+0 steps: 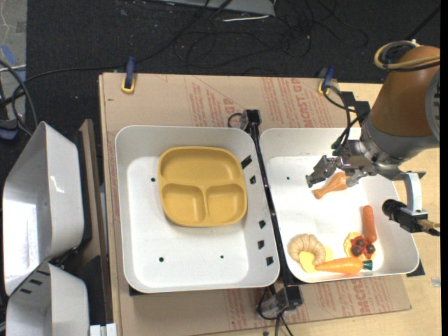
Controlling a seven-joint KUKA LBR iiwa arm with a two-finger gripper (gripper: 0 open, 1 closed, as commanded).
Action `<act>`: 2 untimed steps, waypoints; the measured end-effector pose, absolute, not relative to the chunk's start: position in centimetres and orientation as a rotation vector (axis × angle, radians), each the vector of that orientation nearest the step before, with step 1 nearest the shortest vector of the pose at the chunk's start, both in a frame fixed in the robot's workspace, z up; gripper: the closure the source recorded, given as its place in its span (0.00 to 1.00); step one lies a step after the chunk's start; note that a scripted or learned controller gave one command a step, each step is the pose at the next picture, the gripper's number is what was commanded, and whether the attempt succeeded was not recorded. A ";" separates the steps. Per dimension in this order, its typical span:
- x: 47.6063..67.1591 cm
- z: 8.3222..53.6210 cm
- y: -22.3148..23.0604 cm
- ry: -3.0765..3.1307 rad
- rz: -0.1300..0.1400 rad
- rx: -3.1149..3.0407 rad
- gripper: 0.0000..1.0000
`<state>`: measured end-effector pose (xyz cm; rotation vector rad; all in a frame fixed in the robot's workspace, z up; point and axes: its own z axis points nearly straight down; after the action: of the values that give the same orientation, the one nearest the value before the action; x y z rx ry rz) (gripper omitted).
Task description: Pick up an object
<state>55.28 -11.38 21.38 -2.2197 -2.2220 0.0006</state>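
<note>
The gripper (327, 176) is over the right bin (294, 149), at about the 12 o'clock part of it, and an orange carrot-like piece (331, 184) lies at its fingers (316, 173). The fingers seem closed narrowly around the upper end of this piece, though the view is poor here and I cannot be sure that it is truly clamped and not only touched. If the hold is real, the grasp step is done and the lifting clear of the bin is left; the piece looks very near the bin floor, so I judge the task as about half made. The long axis of the orange piece runs from about 2 o'clock to 8 o'clock, and its narrower end points toward 8 o'clock, away from the wrist. Other things stay at the 5 o'clock corner of the right bin: a croissant (306, 243), a carrot (341, 264) and a red sausage (368, 222). The left bin (140, 257) on the table (189, 96) bears a yellow divided plate (203, 185).
</note>
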 end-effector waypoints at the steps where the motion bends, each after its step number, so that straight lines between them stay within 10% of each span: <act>1: 55.2 15.3 -12.0 -2.218 0.002 -2.222 0.00; 2: 55.1 8.9 -11.7 -2.217 0.005 -2.220 0.00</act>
<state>55.13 -11.71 8.92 -2.2201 -2.2166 0.0045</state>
